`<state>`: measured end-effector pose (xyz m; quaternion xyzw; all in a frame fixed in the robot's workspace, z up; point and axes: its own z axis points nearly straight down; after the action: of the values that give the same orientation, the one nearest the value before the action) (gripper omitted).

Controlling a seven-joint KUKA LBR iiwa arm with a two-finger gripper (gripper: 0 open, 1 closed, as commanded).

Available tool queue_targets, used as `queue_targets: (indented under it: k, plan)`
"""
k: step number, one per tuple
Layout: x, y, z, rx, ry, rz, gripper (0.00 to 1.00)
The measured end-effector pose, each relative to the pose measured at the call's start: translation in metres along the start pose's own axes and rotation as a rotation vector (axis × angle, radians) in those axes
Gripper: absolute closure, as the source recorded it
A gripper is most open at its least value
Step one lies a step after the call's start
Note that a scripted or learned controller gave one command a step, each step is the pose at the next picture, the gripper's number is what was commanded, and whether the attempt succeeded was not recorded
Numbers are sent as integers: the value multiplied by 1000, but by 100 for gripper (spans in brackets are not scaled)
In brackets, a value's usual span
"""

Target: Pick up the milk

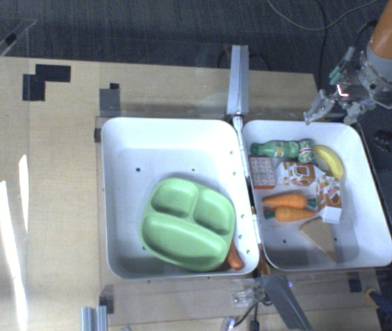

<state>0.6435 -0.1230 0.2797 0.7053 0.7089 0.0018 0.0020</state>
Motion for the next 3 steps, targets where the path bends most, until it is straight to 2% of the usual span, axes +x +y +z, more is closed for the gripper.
queue_targets:
  k: [1, 2, 3]
  plan:
    - [-13, -56, 110, 2, 0, -121, 0]
    - [-21, -68, 164, -31, -11, -114, 0]
    - [-21, -66, 152, -37, -12, -114, 100]
